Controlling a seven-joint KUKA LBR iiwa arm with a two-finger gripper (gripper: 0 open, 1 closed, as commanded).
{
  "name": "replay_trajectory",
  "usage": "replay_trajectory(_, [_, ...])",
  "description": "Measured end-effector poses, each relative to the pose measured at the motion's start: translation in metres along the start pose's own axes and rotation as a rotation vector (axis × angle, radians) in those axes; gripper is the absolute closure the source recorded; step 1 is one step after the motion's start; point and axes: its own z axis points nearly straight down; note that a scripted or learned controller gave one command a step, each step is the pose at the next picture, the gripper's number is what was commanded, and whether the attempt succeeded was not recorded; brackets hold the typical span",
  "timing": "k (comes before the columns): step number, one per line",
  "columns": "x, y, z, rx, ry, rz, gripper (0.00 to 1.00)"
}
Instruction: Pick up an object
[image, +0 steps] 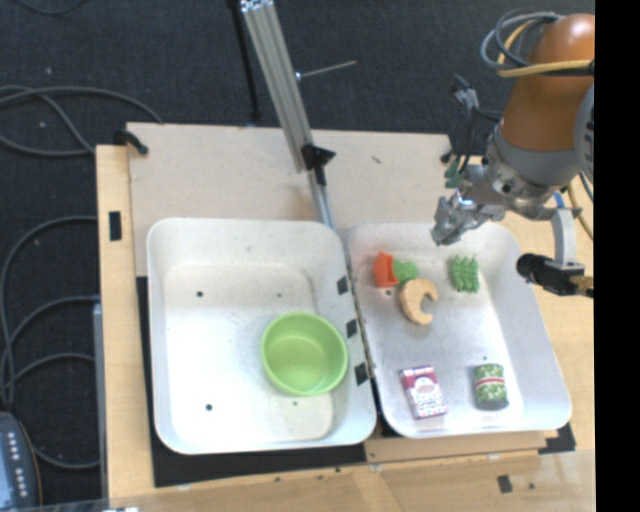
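Gripper (447, 228) hangs over the back edge of the right bin (530, 330), at the end of the grey arm with its orange band (548, 85) coming in from the right. Fingers point down toward the bin's far rim, but honestly can't tell how wide they sit, too small and blurry from this angle. Nothing visible between them.

Stuff in the right bin: an orange block (384, 270) touching a small green piece (406, 270), a tan curved piece (419, 300) just in front of those, a green ridged thing (463, 273) off to the right and nearest the gripper, and up front a red-and-white packet (424, 392) beside a green can (489, 386).

Left bin (200, 270) has a lime green bowl (304, 354) sitting upright near its front right corner. A metal pole (285, 90) slants up from between the bins.
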Motion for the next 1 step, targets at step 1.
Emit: replay_trajectory(1, [0.0384, -0.0141, 0.0096, 0.002, 0.0, 0.0, 1.0])
